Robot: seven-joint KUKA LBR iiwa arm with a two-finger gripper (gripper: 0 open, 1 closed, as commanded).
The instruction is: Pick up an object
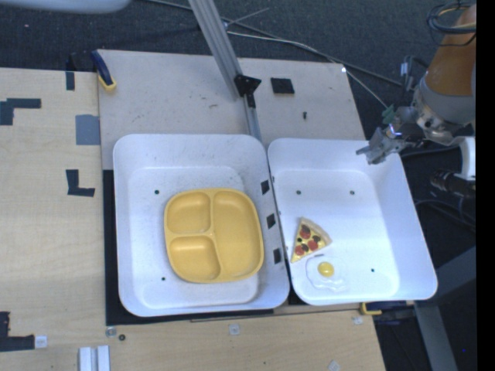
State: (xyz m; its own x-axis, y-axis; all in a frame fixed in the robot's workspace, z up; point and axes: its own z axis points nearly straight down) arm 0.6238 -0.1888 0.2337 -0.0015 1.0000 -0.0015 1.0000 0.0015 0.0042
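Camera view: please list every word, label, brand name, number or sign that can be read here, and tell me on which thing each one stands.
No readable text anywhere.
yellow divided plate: plain, no marking.
pizza slice and fried egg: toy food, no lettering.
white bins: only small dark dots, no characters.
Dark tape patches on the bench: blank.

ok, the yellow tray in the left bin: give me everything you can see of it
The yellow tray is a rounded-rectangle divided plate, looks like smooth plastic, with three compartments: two on its left, one long one on its right. It lies flat, right way up and slightly rotated, on the floor of the left bin, toward the near right. Nothing sits in it; the gripper is far off.
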